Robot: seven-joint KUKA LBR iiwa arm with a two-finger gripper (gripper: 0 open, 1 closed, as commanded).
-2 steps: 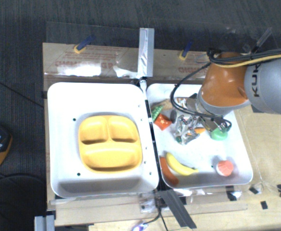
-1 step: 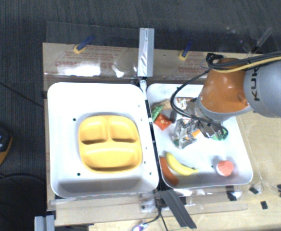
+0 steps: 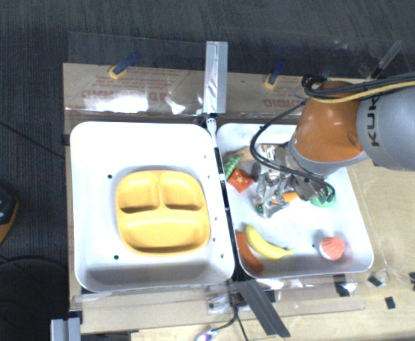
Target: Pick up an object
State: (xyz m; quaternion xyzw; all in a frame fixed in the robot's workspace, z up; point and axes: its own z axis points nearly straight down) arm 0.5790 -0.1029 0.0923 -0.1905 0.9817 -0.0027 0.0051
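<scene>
Arm [image 3: 349, 130]: reaches over the right bin [image 3: 357, 244].
Jaws [image 3: 270, 203]: low among the toys; I cannot tell if they hold anything.
Banana [image 3: 264, 244]: nearby.
Yellow tray [image 3: 163, 210]: in the left bin [image 3: 94, 190].

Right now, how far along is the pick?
Done: the arm has reached into the right bin, pincer low among the toys. In hand: nothing visibly gripped; an orange piece sits beside it. Left: grasp and lift. Banana and yellow tray lie untouched.
</scene>
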